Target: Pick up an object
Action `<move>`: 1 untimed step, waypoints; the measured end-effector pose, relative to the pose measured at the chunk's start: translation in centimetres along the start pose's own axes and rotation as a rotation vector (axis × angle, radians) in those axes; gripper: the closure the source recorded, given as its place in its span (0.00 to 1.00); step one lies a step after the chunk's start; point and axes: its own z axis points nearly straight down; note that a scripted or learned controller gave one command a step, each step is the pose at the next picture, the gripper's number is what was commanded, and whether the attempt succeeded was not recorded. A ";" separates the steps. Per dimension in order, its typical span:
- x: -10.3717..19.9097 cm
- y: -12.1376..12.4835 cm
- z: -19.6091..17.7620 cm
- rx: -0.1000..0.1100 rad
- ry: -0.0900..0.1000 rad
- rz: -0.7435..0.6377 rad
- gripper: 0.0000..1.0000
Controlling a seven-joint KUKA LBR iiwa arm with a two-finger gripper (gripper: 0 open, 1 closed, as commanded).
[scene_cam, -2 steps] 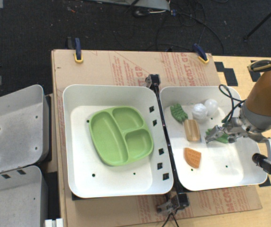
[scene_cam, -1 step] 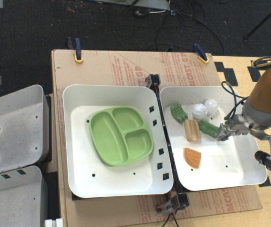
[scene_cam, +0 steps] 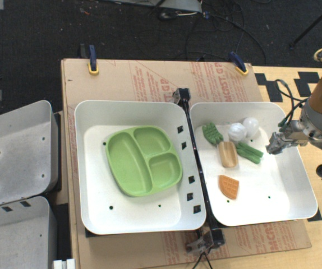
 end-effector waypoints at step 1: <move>0.1 -0.8 -5.4 0.000 0.000 0.000 1.00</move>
